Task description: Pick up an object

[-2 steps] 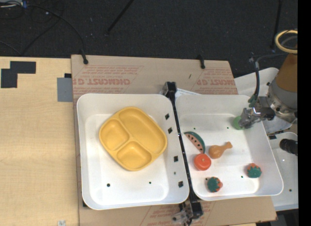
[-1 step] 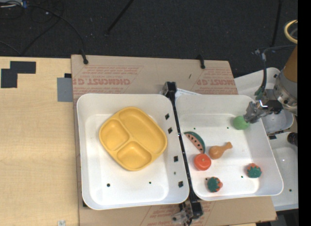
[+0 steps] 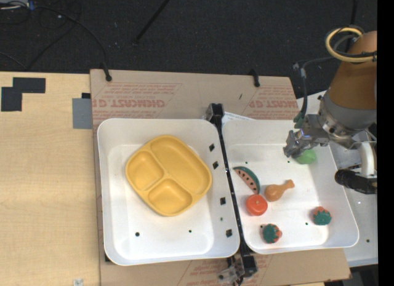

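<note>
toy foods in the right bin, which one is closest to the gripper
The light green toy, right under the gripper near the bin's far side; the others lie farther toward the near edge.

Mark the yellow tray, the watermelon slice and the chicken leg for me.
Yellow tray (image 3: 167, 174), camera view: the middle, where its compartments meet.
Watermelon slice (image 3: 249, 179), camera view: mid red flesh.
Chicken leg (image 3: 278, 189), camera view: its thick meaty end.

We see the gripper (image 3: 299, 145) over the right bin (image 3: 335, 232), a green object (image 3: 306, 156) just under it; yellow tray (image 3: 168, 174) w/ compartments sits well left.
</note>
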Controlling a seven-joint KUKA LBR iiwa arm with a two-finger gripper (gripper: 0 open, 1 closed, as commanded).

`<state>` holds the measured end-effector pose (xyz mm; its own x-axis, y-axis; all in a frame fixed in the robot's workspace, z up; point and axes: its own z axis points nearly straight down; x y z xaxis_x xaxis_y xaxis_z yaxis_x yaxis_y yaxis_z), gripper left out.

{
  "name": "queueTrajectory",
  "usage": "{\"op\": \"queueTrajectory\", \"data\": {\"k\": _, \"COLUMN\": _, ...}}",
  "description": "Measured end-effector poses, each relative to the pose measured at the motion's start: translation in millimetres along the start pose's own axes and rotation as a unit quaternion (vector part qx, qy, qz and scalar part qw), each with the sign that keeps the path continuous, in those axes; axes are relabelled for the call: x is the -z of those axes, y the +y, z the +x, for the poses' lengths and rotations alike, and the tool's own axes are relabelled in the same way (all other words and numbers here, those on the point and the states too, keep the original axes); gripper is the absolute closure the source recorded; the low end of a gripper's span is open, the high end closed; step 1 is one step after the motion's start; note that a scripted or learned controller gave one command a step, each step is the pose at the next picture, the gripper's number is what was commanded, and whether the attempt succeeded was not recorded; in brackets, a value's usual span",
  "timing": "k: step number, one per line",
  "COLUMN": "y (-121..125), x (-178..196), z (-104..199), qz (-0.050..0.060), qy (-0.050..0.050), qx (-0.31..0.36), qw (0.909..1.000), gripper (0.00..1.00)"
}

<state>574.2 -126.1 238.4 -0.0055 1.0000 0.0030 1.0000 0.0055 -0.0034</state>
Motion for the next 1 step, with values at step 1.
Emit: {"op": "queueTrajectory", "data": {"k": 1, "y": 11.2, "x": -7.5, "z": 57.5, "qz": 0.000, "qy": 0.000, "qx": 0.000, "qw": 1.0000, "gripper": 1.00}}
